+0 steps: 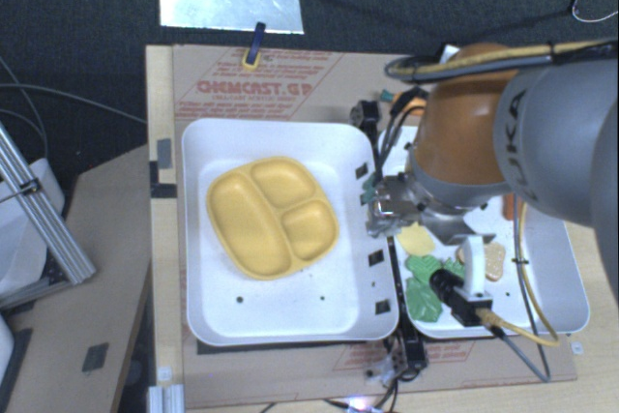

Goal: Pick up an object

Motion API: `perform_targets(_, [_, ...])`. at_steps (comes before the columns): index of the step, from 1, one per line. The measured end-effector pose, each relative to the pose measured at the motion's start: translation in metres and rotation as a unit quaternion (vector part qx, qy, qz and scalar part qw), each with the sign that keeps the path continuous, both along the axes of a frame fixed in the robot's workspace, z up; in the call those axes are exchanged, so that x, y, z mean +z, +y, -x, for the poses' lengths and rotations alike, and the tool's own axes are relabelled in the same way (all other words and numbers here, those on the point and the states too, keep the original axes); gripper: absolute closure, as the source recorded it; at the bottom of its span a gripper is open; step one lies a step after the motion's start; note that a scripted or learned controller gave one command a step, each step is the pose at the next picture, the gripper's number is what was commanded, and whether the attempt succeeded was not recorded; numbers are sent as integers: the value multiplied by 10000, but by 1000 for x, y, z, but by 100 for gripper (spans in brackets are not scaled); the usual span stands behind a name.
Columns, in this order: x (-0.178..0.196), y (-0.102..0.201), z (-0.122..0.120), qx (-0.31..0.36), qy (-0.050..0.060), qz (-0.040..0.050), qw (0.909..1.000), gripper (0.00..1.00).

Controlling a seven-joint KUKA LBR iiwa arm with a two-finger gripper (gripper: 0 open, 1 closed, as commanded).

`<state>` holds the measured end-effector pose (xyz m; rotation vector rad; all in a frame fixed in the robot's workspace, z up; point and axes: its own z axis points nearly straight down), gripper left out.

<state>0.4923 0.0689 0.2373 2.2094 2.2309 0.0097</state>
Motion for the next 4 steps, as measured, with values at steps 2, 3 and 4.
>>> perform_targets(2, [8,-3,0,-7,10,8,10000,100])
perform_targets(3, [8,-3,0,-7,13,10,10000,0])
perform_targets(4, [92,-37,-15,-43,-28,16,10000,0])
